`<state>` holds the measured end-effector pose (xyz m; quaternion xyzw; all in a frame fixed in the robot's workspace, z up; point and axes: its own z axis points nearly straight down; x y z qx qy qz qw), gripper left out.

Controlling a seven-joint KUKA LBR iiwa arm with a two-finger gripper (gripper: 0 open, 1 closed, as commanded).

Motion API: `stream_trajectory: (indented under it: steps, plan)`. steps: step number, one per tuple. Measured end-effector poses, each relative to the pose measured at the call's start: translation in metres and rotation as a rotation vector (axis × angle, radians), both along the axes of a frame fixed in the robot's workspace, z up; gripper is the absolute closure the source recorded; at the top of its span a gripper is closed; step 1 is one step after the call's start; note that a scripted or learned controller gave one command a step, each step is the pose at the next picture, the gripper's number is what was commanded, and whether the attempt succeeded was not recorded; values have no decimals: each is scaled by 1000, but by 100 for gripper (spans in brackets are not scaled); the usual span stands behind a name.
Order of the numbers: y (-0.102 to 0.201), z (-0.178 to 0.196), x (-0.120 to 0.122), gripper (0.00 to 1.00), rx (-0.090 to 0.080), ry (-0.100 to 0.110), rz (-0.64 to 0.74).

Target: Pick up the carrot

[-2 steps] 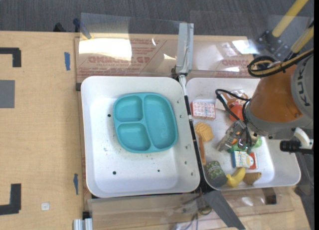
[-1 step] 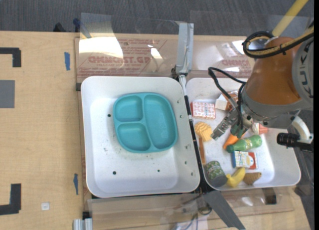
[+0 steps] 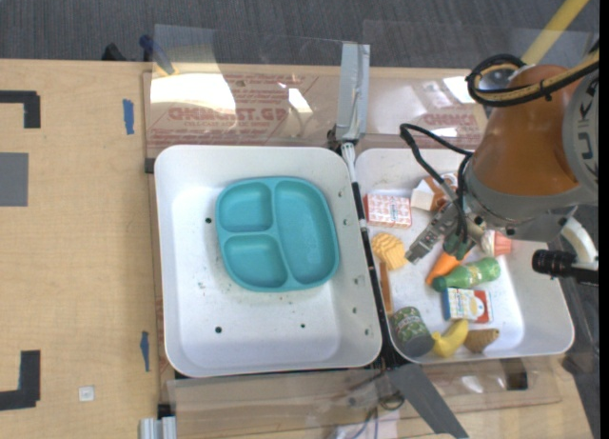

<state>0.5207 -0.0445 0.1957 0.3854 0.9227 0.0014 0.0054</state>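
Observation:
The carrot (image 3: 444, 267) is a short orange piece lying tilted in the middle of the right bin (image 3: 547, 328), with a green piece (image 3: 475, 273) touching its right end. My gripper (image 3: 441, 235) hangs low over the bin just above and to the left of the carrot, under the orange band of the arm. Its tip is very close to the carrot's upper end. I see nothing lifted off the bin floor. Part of the carrot's upper end is hidden by the gripper.
The right bin is crowded: a pink-and-white box (image 3: 387, 209), a yellow ridged piece (image 3: 387, 249), a dark green can (image 3: 411, 324), a banana (image 3: 452, 335), a brown piece (image 3: 482, 339) and a small carton (image 3: 466, 305). The left bin (image 3: 181, 266) holds a teal divided plate (image 3: 276, 233).

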Motion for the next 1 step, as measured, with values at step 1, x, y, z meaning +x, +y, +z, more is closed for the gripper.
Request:
stream_trajectory:
  steps: [1]
  plan:
    - [0,10,2,100,-1,-6,3]
